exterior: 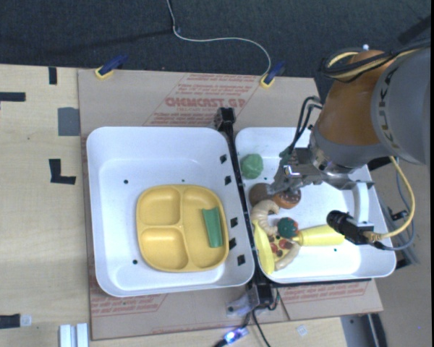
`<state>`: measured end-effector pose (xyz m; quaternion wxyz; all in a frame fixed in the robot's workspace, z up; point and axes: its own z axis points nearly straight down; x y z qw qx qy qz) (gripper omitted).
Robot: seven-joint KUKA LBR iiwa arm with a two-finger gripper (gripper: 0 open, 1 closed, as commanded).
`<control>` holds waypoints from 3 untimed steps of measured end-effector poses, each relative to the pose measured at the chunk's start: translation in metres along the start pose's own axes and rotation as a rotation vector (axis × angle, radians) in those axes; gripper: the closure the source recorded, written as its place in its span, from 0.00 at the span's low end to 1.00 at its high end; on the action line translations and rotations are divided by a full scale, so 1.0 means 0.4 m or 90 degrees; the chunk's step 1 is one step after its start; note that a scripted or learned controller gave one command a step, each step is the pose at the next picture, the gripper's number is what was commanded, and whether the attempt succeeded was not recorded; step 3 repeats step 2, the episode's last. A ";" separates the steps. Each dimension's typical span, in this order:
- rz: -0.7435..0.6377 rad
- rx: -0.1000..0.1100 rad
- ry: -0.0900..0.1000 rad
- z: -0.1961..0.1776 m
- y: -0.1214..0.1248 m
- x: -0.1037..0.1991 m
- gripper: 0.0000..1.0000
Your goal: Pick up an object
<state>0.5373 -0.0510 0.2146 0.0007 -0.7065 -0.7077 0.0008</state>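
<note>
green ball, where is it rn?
In the right bin, at its upper-left corner beside the divider, sits the green ball, just above the brown item.

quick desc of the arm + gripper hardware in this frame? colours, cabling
Grey arm with a broad, rounded orange band above the wrist. Below the band sits a grey and silver metal wrist block, and the gripper is small, metallic and dark-tipped. Black cables loop along the wrist; yellow cables run over the top of the band and down the arm's side. No legible markings.
</note>
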 end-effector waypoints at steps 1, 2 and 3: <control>0.000 0.001 0.000 -0.003 -0.009 0.017 1.00; 0.001 -0.001 0.000 -0.030 -0.028 -0.017 1.00; 0.001 -0.001 0.000 -0.030 -0.028 -0.017 1.00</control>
